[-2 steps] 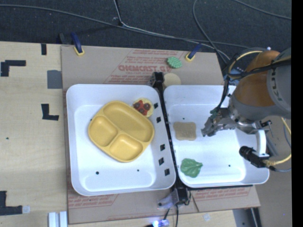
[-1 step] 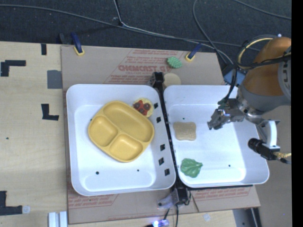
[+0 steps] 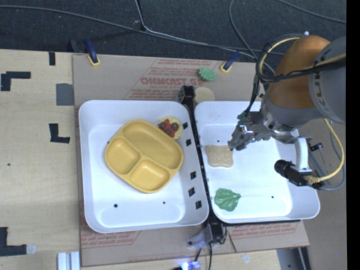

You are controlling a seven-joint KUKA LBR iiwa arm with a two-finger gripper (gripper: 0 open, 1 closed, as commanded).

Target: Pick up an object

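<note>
Though nothing is lifted yet, the tan slice [image 3: 220, 156] lies flat in the right bin [image 3: 281, 204] just beside the tool [image 3: 238, 140] (whether its tips are apart I cannot tell). The grasp remains. The arm [image 3: 292, 89] leans in from the right, wrist angled down-left.

dark carpet [image 3: 169, 10], wooden bench [image 3: 34, 167], cables [image 3: 169, 35]

The worktop [image 3: 34, 167] carries a cardboard sheet [image 3: 140, 77]. On it, two white bins sit side by side: one [image 3: 93, 196] well left of the tool [image 3: 239, 139], the other [image 3: 304, 207] beneath it. A green piece [image 3: 207, 73] lies beyond the tool.
</note>
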